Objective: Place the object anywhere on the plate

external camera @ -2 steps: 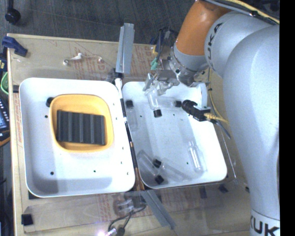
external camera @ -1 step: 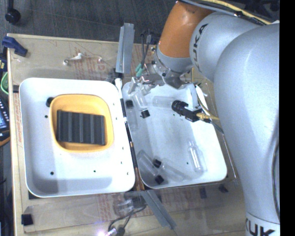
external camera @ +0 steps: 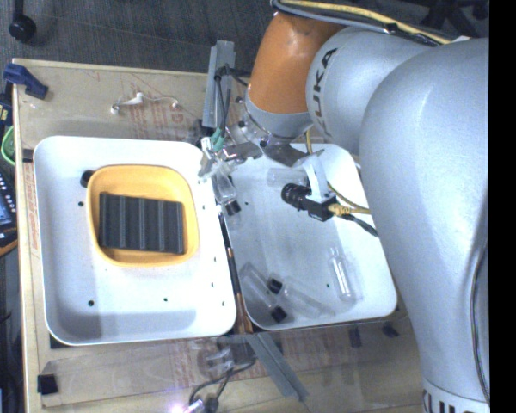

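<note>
A yellow plate (external camera: 142,183) lies in the left bin (external camera: 69,299). A dark grey ribbed object (external camera: 142,222) rests flat on the plate's middle. My gripper (external camera: 219,175) hangs over the divide between the two bins, at the upper left corner of the right bin (external camera: 370,299). It is to the right of the plate and apart from the ribbed object. The arm's orange band (external camera: 284,67) and grey body cover much of the right bin.
A clear plastic tube (external camera: 342,274) and a clear piece with black ends (external camera: 271,292) lie near the front of the right bin. A black cable plug (external camera: 305,198) hangs off the wrist. A metal bracket (external camera: 219,80) stands behind the bins.
</note>
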Available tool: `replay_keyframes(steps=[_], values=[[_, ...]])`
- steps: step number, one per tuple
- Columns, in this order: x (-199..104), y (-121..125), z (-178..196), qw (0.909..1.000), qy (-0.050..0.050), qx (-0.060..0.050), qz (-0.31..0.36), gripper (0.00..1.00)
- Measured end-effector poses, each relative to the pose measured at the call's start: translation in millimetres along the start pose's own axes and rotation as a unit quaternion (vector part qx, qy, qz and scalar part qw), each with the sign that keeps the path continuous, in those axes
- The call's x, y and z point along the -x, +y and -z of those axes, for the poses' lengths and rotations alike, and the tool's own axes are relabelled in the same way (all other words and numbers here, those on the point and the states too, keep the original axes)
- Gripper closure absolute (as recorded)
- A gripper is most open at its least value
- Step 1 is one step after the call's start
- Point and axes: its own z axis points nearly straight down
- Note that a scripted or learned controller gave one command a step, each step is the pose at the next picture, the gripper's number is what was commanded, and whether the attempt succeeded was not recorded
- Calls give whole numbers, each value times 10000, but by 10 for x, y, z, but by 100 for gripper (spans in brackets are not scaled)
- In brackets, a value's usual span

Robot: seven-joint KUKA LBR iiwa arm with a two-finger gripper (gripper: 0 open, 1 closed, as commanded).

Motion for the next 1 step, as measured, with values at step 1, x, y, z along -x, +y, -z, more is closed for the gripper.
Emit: replay_keyframes(steps=[1], values=[[4,-1,1,10000,-1,2,-5,0]])
